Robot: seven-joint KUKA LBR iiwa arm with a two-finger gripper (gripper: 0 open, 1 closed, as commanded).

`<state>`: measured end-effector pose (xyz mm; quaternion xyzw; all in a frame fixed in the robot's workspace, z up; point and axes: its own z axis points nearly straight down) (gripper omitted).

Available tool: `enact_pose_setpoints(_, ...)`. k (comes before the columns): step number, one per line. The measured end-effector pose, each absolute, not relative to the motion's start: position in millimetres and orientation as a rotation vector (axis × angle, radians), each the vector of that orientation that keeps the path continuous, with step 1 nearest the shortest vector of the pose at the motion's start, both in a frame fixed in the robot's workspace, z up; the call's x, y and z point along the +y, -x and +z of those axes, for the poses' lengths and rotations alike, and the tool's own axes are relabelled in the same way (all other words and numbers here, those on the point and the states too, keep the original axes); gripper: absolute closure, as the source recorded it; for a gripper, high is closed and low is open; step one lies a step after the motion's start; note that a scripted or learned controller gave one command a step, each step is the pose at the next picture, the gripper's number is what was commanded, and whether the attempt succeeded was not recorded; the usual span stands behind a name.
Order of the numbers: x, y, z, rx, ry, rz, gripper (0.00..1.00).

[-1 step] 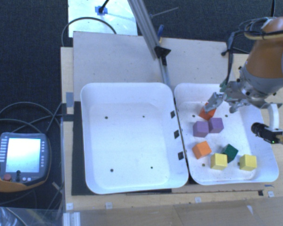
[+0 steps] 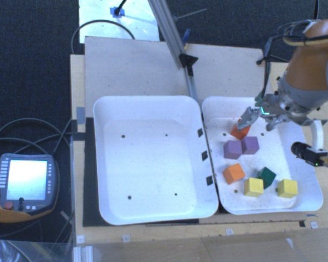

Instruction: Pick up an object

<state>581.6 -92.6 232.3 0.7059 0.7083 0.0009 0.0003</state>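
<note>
Right white bin (image 2: 311, 198), arm slanting in, hand (image 2: 261, 119) spread open above red block (image 2: 239, 131), nothing held.

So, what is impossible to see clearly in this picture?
- Red block: partly covered by the gripper in the camera view, so whether it is gripped cannot be told.
- Arm: cut off by the right edge.
- Green block: partly hidden behind a yellow block.
- Handheld screen: too washed out to read.
</note>
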Motion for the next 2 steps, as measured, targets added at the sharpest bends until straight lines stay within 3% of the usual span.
enact_pose_setpoints(2, -93.1, -590.2, 143.6, 2.227, -2.219, -0.002, 0.0)
